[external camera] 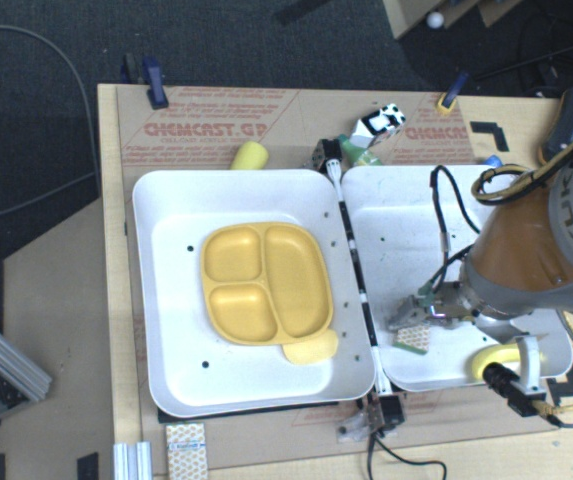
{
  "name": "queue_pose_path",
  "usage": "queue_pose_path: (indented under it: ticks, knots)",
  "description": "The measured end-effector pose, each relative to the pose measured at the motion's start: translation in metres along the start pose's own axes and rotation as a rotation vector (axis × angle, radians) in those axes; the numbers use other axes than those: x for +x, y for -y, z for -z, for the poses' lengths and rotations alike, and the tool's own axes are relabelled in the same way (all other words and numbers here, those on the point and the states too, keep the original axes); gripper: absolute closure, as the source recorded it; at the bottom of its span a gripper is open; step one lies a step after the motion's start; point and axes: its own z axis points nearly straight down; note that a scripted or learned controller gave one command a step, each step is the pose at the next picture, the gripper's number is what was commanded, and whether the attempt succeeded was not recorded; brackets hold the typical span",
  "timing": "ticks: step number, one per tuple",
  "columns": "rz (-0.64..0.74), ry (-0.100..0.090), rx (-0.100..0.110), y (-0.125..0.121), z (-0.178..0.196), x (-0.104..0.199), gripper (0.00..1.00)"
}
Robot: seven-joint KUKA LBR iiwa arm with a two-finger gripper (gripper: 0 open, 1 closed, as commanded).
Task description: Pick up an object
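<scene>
At the bench's [116, 268] near edge, just outside the left bin's near rim: small patterned card [186, 448] lying flat, with black cable ends [376, 418] at the gap between the two bins.

Inside the right bin [396, 228], close to its near rim: yellow curved piece [491, 360] toward the right corner, partly behind black hardware; small speckled pad [413, 338] toward the left side, flat on the bin floor. Just beyond that pad, gripper [413, 314] low over the bin floor, pointing toward the divider between the bins; near the pad, contact not clear. Nothing seen held; whether the jaws are released or clenched cannot be told. Behind it, grey arm [526, 258] with orange band, reaching in from the right, black cable looped above.

Inside the left bin [166, 268]: yellow divided plate [266, 283] near the middle, three compartments up; pale yellow flat piece [311, 348] touching the plate's near edge, partly tucked under it.

Beyond the bins, on the bench's far strip: yellow rounded block [250, 155] just behind the left bin's far rim; black-and-white toy [381, 121] and a green bit [358, 146] near the far end of the divider; blue clamps [153, 83] on the far edge.
</scene>
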Motion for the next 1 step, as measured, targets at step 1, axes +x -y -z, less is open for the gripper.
queue_pose_path:
  ticks: [1]
  knots:
    - [0.001,-0.001,0.0,-0.0004,0.0001,0.0105,0.0]
